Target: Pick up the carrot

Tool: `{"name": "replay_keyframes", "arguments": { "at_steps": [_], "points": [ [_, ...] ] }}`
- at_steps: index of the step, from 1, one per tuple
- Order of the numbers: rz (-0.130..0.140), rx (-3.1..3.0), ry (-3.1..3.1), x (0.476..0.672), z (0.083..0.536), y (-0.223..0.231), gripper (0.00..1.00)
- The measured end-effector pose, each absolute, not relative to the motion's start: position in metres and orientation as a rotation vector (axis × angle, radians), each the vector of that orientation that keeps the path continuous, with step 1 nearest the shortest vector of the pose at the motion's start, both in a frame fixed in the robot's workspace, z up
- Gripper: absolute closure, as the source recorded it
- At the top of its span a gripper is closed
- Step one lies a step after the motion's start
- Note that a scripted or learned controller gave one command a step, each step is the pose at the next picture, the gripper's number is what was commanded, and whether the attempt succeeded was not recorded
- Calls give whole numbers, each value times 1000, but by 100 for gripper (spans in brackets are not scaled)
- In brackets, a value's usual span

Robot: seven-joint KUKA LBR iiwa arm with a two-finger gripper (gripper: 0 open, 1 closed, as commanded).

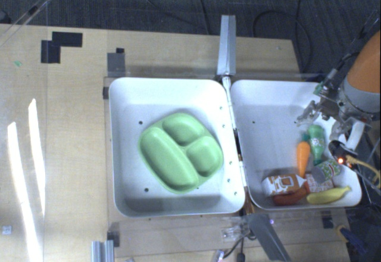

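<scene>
Right bin (262, 106): we list a carrot (303, 158) lying near the right wall, a green bottle (316, 139) just beside it (upper right). Tool (321, 109) above the bin's far right corner, apart from the carrot; grip state we cannot tell. Left bin (125, 136): green divided plate (180, 152).

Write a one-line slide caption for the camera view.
Gripper hovers over the right bin above the carrot; a green divided plate sits in the left bin.
</scene>
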State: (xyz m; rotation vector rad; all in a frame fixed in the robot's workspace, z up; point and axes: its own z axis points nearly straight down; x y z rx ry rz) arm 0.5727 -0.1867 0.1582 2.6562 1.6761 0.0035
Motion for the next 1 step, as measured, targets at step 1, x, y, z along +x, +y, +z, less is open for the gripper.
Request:
{"name": "replay_keyframes", "arguments": {
  "at_steps": [1],
  "points": [
    [3,2715,1578,553,104,-193,0]
  ]
}}
